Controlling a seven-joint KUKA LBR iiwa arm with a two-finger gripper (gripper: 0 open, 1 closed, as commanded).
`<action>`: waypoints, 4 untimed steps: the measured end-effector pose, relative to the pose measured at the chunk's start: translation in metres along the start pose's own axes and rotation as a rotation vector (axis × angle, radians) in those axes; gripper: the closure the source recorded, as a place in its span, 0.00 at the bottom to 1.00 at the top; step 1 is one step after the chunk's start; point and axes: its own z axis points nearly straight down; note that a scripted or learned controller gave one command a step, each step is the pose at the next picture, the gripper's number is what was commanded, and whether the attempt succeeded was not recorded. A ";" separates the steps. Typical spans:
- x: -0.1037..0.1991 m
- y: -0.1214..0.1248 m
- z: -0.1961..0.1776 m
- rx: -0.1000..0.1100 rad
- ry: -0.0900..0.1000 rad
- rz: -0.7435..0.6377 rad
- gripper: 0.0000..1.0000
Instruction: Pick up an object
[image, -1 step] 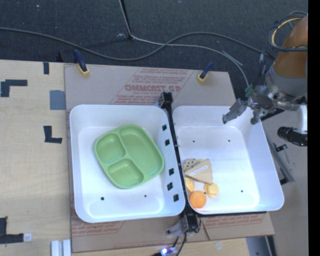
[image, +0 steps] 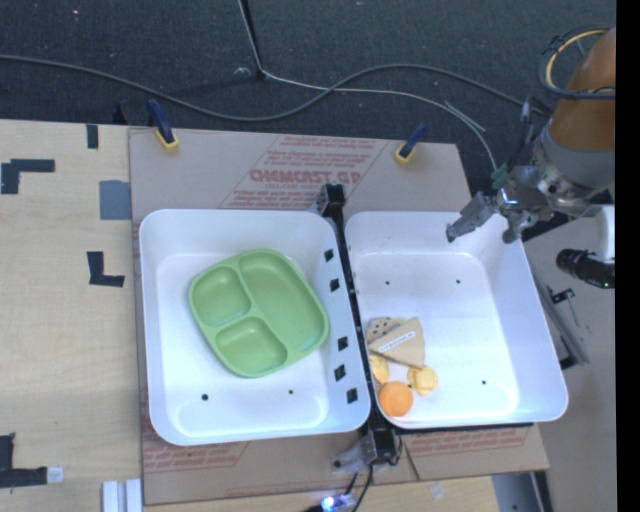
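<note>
In the right bin (image: 500, 300), near its front left corner, lie a tan wedge of cheese (image: 397, 340), an orange ball (image: 396, 399) and a small yellow piece (image: 424, 380). My gripper (image: 486, 224) hangs over the bin's far right corner, well away from these objects. Its two grey fingers (image: 463, 227) are spread apart with nothing between them. A light green divided plate (image: 258, 311) rests in the left bin (image: 170, 400).
Both bins stand on a cardboard sheet (image: 300, 170) held by two clamps (image: 160, 125) at the back. Black clips (image: 338, 290) run along the seam between the bins. Cables (image: 300, 80) cross the dark floor behind.
</note>
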 end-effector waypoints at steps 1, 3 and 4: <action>0.002 0.003 0.043 0.002 -0.001 0.000 0.00; -0.004 -0.017 0.154 0.004 0.000 0.000 0.00; -0.003 -0.016 0.141 0.001 0.000 -0.001 1.00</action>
